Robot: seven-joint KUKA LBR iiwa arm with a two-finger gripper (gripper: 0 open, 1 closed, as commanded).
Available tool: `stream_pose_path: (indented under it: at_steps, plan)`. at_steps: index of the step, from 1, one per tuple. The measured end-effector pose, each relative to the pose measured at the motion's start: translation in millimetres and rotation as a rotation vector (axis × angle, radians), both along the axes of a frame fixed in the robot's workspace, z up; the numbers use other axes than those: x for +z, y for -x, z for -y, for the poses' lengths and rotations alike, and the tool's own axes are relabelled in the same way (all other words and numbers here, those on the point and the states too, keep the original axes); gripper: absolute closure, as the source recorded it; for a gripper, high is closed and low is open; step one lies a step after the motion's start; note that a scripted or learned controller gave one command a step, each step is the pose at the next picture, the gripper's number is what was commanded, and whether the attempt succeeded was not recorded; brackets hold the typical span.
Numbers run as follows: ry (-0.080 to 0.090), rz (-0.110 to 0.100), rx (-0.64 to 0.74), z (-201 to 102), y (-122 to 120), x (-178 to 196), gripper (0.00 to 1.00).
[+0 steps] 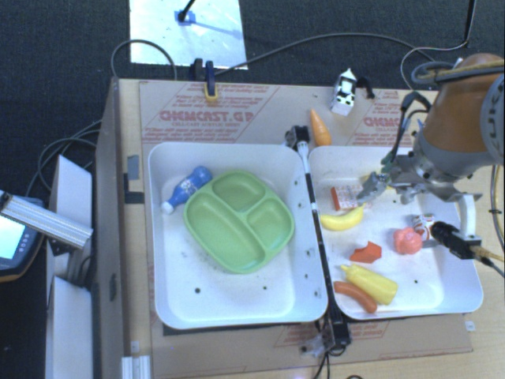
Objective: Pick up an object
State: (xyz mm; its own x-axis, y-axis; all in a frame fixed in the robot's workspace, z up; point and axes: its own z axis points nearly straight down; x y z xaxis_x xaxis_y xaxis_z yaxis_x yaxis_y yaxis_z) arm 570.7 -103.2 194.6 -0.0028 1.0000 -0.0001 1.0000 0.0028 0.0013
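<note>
The end effector hangs low over the right bin; I cannot tell its state. The banana lies just beside it, below-left, probably the target, since the arm comes down near it.

We see our grey arm reaching in from the right, its orange band above the wrist, bent down over the right bin. Our gripper hangs low above that bin's upper part, toward its left side, angled leftward and downward, with nothing visible between its tips.
</note>
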Motion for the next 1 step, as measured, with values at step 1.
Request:
stream_pose_path:
  at_steps: [1]
  plan:
    - [0.001, -0.001, -0.003, 52.1, 10.2, -39.0, 0.00]
